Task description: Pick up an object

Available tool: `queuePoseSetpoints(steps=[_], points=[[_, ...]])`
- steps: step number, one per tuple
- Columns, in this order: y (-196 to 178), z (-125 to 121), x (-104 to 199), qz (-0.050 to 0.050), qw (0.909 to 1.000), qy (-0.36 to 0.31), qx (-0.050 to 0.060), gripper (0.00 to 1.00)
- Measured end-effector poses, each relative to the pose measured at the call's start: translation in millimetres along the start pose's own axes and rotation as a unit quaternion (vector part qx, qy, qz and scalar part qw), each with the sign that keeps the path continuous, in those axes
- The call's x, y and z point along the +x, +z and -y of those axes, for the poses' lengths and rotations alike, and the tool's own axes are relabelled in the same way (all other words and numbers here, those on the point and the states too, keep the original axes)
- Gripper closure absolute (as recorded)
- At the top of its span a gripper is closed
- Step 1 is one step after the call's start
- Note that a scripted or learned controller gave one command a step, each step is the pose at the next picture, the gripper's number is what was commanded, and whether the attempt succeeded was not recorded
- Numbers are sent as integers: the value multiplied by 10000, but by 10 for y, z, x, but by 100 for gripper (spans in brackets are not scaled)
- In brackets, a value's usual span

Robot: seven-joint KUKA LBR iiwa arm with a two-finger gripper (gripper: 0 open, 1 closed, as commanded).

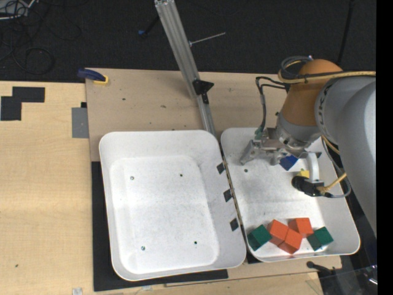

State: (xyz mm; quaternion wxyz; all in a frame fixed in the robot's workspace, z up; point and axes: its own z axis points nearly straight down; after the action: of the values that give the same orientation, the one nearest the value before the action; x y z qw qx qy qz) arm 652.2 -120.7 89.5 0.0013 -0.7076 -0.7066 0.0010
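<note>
In the camera view, the gripper (268, 145) is being held low over the upper part of the right bin (258, 192), with a blue block (288, 162) lying just beside it, partly covered by the wrist. Whether the gripper is spread or pressed together cannot be told, as the wrist is masking it. The step in hand is judged to be the approach to a grasp, with the blue block the likely target; nothing is being seen in the grip. Two green blocks (260, 236) and the orange blocks (288, 233) are lying clustered at the bin's near edge, well apart from the gripper. The next move is judged to call for alignment over the blue block and a descent around it. The left bin (123, 152) is being left untouched.
</note>
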Motion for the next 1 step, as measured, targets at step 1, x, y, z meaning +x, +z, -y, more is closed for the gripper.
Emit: queuePoseSetpoints(steps=[1], points=[[-111, 0, -10, 0, 10000, 20, -2, 100]])
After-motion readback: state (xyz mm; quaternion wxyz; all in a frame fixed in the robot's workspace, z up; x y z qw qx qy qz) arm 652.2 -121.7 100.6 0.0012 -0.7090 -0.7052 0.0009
